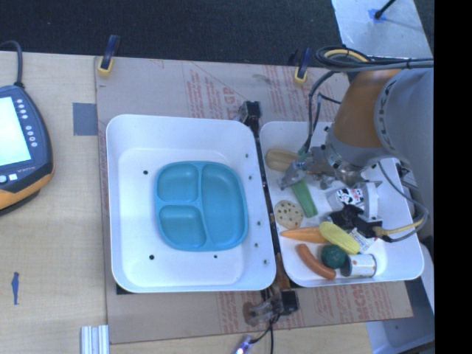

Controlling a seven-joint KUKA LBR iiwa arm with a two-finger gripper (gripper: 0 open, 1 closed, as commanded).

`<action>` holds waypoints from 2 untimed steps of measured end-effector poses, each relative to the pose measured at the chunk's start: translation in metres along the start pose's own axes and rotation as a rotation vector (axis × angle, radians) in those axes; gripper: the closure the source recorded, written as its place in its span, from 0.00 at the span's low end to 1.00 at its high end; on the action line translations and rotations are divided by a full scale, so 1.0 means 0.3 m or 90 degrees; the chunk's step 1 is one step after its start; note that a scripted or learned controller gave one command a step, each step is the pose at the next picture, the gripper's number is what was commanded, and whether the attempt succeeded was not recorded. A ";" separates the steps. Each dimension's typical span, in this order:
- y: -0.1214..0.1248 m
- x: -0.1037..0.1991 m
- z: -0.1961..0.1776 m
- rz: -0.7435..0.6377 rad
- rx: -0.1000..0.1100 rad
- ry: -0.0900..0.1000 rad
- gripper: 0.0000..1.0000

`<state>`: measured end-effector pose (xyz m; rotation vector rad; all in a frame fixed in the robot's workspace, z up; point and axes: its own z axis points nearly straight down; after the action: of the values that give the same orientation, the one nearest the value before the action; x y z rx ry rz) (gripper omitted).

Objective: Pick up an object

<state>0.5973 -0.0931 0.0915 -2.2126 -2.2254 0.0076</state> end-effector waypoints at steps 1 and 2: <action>0.175 -0.020 -0.003 0.001 -0.002 0.001 0.00; -0.084 -0.024 -0.023 0.000 -0.001 0.000 0.00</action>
<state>0.5721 -0.1004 0.0985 -2.2134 -2.2251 0.0062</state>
